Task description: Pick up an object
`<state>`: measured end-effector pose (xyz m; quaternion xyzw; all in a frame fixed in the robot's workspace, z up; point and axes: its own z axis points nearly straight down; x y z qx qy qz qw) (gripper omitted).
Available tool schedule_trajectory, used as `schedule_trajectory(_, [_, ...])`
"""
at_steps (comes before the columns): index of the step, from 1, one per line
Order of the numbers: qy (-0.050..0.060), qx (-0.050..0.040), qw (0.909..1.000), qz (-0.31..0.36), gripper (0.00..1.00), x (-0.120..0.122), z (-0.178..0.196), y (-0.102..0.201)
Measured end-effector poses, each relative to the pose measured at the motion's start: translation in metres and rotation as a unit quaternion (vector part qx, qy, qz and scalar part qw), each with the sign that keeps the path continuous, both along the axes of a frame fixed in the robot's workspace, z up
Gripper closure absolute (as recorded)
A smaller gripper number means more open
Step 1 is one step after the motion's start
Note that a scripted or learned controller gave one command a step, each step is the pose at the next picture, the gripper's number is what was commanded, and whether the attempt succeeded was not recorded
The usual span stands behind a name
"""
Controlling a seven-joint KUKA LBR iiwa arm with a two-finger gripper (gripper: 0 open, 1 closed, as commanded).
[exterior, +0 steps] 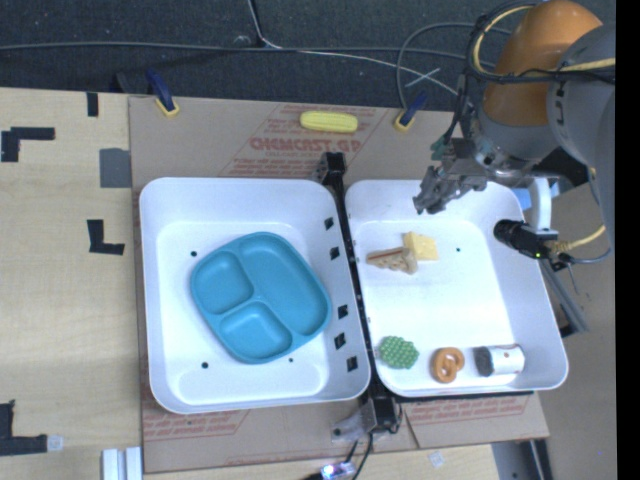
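Gripper (pixel 432 202) hangs over the upper edge of the right bin (pixel 520 298), near its 12 o'clock rim, fingers pointing down and toward 7 o'clock; their tips appear drawn close together with nothing visible between them, though the slant of the view makes the gap hard to read. Nearest candidate: the yellow wedge (pixel 421 246), lying just toward 6 o'clock from the tips, slightly to the 7 o'clock side, and touching the tan stick-like piece (pixel 390 259) on its 8 o'clock side. That pair's long axis runs roughly 9-to-3 o'clock, so a close across the short way looks most workable; judgement only. Further out, along the bin's 6 o'clock wall, well apart from the gripper: green bumpy ball (pixel 398 352), orange ring (pixel 447 364), and a black-and-white cylinder (pixel 498 359) lying on its side. Left bin (pixel 165 268) holds a blue divided plate (pixel 259 296). A yellow banana-like toy (pixel 328 121) lies on the cardboard beyond both bins, toward 10 o'clock from the gripper.
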<state>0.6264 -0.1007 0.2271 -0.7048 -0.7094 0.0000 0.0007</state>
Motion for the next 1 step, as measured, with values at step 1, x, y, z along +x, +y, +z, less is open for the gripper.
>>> schedule_trajectory(1, [0.0,0.0001,1.0,0.0,1.0,-0.0085,0.0002,0.0533])
